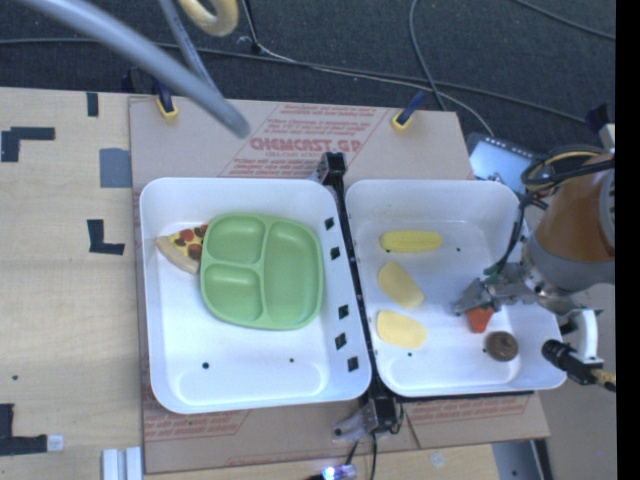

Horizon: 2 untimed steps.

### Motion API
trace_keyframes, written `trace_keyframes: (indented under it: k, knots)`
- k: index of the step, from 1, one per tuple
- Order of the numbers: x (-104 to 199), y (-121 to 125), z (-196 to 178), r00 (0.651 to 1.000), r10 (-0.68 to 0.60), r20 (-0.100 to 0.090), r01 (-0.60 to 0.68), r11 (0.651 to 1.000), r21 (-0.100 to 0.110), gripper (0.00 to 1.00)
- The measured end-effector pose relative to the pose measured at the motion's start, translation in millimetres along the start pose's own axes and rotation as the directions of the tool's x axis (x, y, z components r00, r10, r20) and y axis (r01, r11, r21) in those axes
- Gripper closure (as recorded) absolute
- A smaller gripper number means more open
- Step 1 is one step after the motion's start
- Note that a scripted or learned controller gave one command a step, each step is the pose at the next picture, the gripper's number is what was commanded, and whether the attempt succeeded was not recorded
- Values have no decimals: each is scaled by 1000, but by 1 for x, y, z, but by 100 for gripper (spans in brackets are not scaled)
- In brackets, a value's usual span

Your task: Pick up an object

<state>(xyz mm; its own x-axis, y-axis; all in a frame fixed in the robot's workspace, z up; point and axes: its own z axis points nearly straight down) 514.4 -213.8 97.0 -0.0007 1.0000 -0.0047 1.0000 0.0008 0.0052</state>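
Landmark: the black divider (345, 268) where the two white bins meet.

Left bin (170, 368), left of the divider: one green sectioned plate (262, 270), close to the divider; one pizza slice (183, 248) tucked against the plate's far-left edge, partly under it.

Right bin (440, 378), right of the divider: three yellow pieces in a loose column just beside the divider, namely a long yellow piece (411, 241) at the top, a yellow wedge (400, 284) in the middle, a yellow oval (401, 329) lowest; further right, well apart from the divider, a small orange-red piece (481, 319) and a brown round thing (501, 346) just below it.

Arm (575, 230): enters from the right, reaching over the right bin's far side; gripper (482, 301) low over the bin, right at the orange-red piece; whether the fingers are apart, together or clamped on it cannot be told, the wrist covering them.

Task status, as a judgement: approach made, the orange-red piece being the likely target; nothing visibly lifted, every object resting on a bin floor; grasp and lift remain to be shown.
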Motion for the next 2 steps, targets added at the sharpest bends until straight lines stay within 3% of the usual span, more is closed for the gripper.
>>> trace_keyframes:
  k: [2]
  knots:
    - [-4,6,-104,1000,-1,-3,1,1000,2,100]
